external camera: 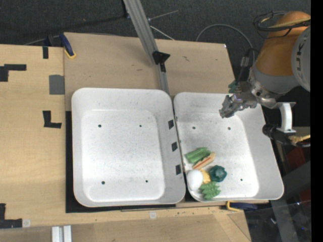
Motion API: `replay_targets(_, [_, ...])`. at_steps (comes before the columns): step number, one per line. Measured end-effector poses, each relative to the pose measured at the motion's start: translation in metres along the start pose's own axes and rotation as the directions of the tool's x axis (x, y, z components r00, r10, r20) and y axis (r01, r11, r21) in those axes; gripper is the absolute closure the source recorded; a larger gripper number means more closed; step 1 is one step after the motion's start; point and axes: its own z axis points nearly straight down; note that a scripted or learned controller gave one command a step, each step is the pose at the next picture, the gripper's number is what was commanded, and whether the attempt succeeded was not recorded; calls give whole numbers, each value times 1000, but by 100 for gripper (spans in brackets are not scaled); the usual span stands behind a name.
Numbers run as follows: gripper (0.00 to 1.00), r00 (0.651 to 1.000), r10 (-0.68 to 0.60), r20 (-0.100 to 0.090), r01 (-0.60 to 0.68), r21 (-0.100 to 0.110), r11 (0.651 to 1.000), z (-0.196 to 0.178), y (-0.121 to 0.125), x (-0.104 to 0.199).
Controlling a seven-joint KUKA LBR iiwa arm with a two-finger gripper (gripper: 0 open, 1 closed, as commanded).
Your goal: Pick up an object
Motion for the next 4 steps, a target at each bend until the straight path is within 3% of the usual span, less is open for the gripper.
replay_targets(4, [100, 1000, -2, 0, 2, 1, 1000, 5, -65, 190])
